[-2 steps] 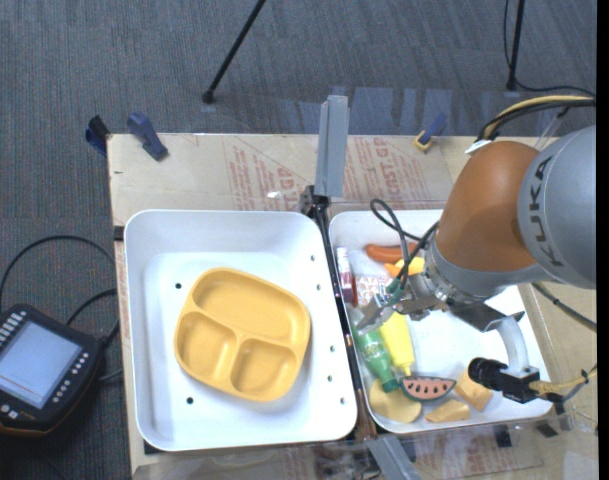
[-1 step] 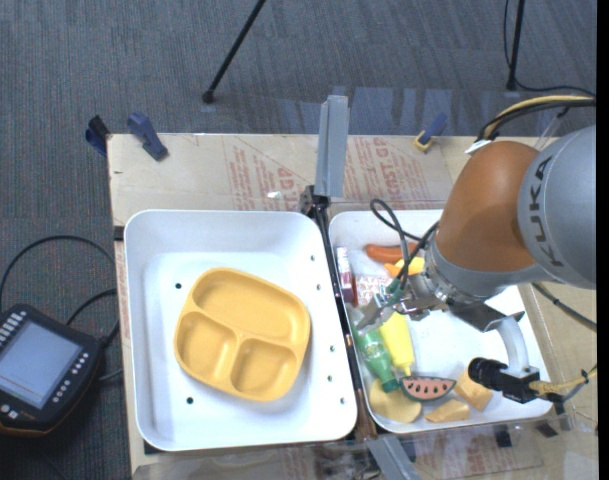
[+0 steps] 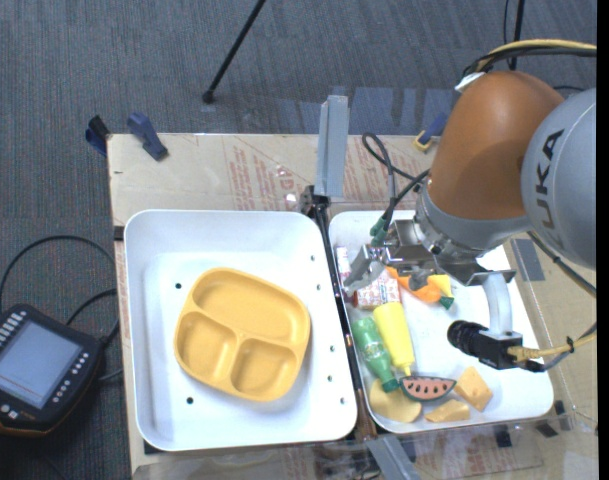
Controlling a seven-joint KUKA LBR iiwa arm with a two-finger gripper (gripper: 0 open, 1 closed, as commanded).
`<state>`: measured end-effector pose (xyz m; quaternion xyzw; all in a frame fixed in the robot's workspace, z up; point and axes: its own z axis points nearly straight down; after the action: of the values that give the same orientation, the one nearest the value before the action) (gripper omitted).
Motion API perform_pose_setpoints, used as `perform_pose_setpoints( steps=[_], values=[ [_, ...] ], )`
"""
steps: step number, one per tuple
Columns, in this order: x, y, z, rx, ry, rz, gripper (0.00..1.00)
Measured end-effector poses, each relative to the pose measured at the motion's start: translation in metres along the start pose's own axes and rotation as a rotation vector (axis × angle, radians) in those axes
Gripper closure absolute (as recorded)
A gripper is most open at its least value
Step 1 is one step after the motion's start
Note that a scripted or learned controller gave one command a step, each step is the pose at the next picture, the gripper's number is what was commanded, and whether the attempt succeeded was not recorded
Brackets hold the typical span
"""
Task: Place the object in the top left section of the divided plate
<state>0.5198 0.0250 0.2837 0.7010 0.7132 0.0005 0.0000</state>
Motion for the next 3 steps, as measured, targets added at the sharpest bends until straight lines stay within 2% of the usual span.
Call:
perform_pose_setpoints(
  steps=[1, 2, 3],
  values=[
    [-0.009, -0.01, -0.023, 0.004, -0.002, 0.11, 0.0],
    [-0.008, -0.01, -0.022, 0.004, -0.002, 0.109, 0.0],
    [0.051, -0.046, 0.083, 0.014, -0.003, -0.001, 0.0]
  ],
)
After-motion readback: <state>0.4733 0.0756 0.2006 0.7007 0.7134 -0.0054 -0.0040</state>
